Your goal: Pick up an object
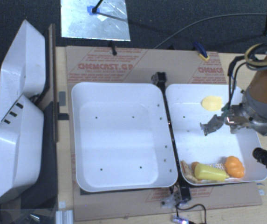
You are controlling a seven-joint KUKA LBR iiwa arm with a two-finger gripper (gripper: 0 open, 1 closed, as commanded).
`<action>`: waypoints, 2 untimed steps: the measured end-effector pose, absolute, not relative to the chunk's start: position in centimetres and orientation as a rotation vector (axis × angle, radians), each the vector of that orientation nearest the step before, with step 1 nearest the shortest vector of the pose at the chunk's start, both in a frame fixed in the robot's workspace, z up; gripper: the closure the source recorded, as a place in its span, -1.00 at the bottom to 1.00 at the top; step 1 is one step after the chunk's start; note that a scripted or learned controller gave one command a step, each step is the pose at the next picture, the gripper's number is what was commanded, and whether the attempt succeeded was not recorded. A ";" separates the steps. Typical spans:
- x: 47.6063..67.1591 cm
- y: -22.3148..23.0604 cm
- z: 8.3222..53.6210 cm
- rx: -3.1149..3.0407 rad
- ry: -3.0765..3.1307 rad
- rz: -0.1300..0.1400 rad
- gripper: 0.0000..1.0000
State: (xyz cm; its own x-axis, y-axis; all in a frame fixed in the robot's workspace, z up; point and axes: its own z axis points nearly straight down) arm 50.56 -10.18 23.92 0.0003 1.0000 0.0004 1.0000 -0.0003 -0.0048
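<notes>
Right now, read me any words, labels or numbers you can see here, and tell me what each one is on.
"CHEMCAST GP": red print on the brown board under the bins, upper left.
The same red print repeats at the board's upper right, cut off by the right bin; only partly legible.
Fainter red lines beneath both are too small to read.

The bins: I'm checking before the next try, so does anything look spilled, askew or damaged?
Nothing stands out. The right bin holds a pale yellow disc near its far side and a yellow piece and an orange ball along its near wall. The gripper hangs above that bin's middle.
</notes>
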 end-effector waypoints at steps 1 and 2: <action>50.7 -10.2 24.2 -2.221 -2.222 -0.001 -1.00; 51.1 -9.7 18.2 -2.219 -2.219 0.004 -1.00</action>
State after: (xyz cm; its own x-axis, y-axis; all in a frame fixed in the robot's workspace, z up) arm 51.09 -9.65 18.23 -0.0004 1.0000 0.0006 1.0000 0.0004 -0.0042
